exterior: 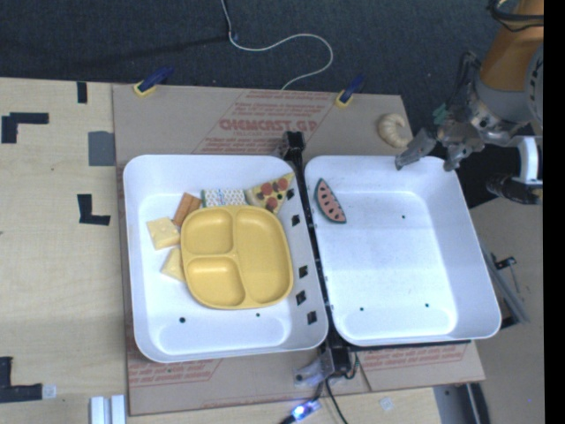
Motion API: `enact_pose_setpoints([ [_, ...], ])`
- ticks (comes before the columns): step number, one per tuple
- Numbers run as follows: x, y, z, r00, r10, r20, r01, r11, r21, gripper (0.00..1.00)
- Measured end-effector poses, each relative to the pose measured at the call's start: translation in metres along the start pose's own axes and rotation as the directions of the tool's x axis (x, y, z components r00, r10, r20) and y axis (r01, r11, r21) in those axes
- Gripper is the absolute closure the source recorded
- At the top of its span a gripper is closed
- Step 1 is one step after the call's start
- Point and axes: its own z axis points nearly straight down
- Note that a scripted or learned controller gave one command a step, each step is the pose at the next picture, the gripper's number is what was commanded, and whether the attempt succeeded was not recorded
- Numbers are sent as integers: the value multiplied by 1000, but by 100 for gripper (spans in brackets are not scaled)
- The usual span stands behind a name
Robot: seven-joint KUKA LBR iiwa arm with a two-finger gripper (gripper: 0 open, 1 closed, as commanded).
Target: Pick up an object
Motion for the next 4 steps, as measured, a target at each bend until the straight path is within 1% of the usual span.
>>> enact_pose_setpoints([
  [1, 1, 3, 44, 1000, -2, 1, 2, 1000, 4, 0],
  [2, 2, -3, 108, 1000, -1, 0, 1, 1000, 6, 0],
  [3, 4, -3, 135, 1000, -2, 2, 2, 1000, 1, 0],
  [4, 4, -2, 122, 1000, -4, 4, 4, 1000, -2, 100],
])
